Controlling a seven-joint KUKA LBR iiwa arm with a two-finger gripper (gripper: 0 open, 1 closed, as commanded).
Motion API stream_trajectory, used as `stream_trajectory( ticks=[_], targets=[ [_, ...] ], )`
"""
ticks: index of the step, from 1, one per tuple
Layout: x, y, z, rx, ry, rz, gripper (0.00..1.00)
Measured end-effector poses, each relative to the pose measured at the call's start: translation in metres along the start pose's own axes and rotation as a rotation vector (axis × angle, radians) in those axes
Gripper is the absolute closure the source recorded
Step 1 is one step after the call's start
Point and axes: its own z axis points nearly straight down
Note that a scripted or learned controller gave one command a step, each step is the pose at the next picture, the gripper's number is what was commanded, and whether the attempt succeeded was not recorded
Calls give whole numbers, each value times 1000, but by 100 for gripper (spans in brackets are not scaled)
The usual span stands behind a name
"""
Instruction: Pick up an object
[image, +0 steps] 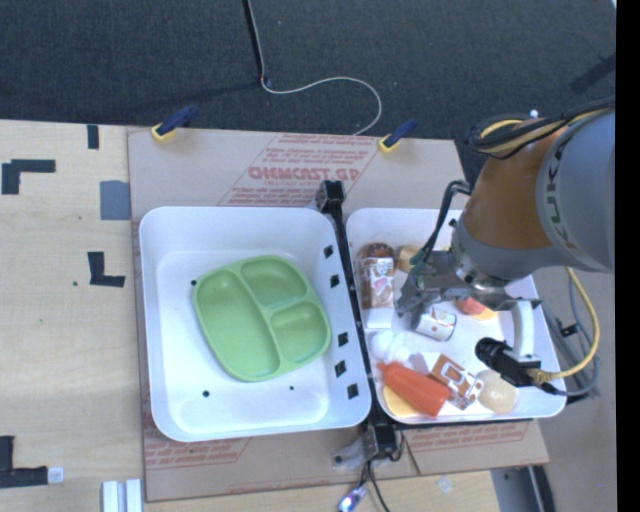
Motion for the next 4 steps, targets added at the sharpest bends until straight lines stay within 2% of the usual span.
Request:
stream_trajectory(
  ticks=[1,2,3,4],
  targets=[
    [79,26,-84,-5,0,-2,100],
    [90,1,-78,7,-3,8,100],
    [96,-35,-206,-8,-1,5,100],
    [157,-35,-172,8,-4,2,100]
  ],
)
